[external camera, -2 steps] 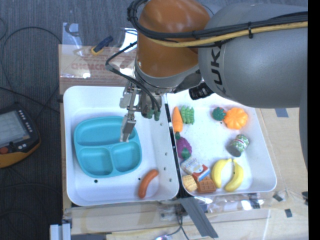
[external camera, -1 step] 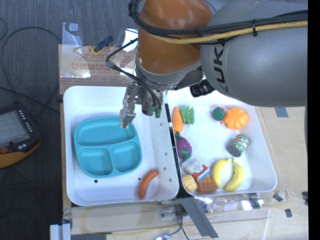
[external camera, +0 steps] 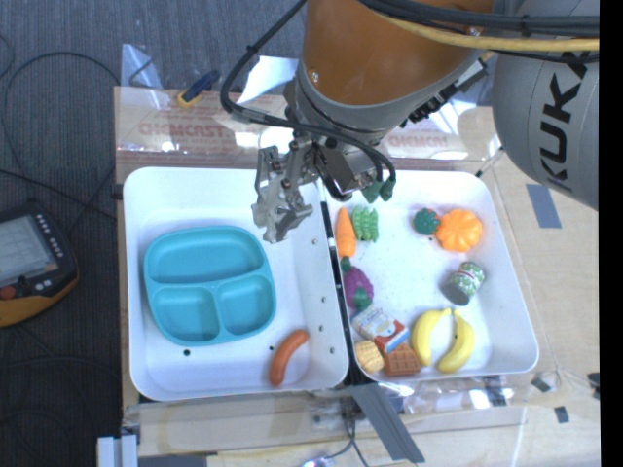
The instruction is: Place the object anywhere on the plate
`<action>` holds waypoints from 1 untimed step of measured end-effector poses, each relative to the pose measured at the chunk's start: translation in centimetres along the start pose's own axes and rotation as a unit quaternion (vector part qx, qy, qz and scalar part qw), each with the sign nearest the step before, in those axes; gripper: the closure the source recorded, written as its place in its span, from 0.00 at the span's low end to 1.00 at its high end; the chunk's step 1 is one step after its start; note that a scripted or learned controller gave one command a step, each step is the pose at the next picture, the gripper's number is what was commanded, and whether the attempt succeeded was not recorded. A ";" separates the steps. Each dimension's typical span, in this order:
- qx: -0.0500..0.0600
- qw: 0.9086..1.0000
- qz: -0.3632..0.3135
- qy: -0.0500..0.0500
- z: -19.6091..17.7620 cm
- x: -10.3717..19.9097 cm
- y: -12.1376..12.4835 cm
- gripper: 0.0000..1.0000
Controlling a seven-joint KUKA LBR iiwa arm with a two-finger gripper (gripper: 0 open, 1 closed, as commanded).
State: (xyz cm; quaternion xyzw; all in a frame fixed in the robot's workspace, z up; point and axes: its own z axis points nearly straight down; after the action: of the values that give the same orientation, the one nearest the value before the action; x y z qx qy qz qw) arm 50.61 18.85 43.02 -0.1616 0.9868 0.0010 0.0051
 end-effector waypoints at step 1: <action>0.000 1.000 0.000 0.003 0.3 0.0 0.0 0.00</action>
State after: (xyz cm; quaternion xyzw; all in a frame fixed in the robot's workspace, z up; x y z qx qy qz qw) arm 50.61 18.81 42.75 -0.1614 0.9869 0.0003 0.0023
